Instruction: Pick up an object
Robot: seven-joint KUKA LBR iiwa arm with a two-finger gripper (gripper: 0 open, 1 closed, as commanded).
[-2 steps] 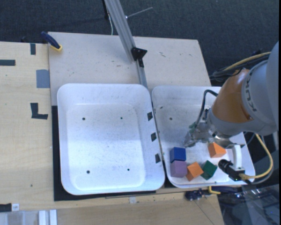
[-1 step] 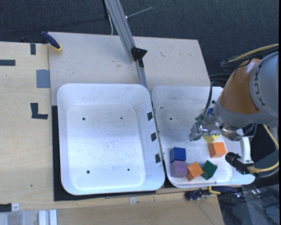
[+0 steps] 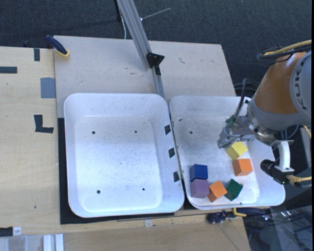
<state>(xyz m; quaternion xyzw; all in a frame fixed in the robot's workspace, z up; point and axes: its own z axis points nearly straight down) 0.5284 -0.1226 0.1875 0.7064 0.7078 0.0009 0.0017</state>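
bench [image 3: 136, 72] bore two white bins | left bin [image 3: 115, 156] bare | arm [image 3: 282, 95] reached over right bin [image 3: 199, 119] | hand [image 3: 231, 138] low, just above yellow block [image 3: 237, 150], finger state unclear | orange block [image 3: 243, 167] beside it | blue [image 3: 199, 172], purple [image 3: 200, 187], orange [image 3: 216, 190], green [image 3: 233, 189] blocks clustered at near wall

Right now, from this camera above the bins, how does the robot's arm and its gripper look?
The arm is thick and rounded, with a broad orange band over a grey wrist section. Dark letters are partly visible on the grey casing at the right. Yellow and black cables run along the top. The gripper is a small grey metal assembly with a green part near its base and thin cable leading up from it.
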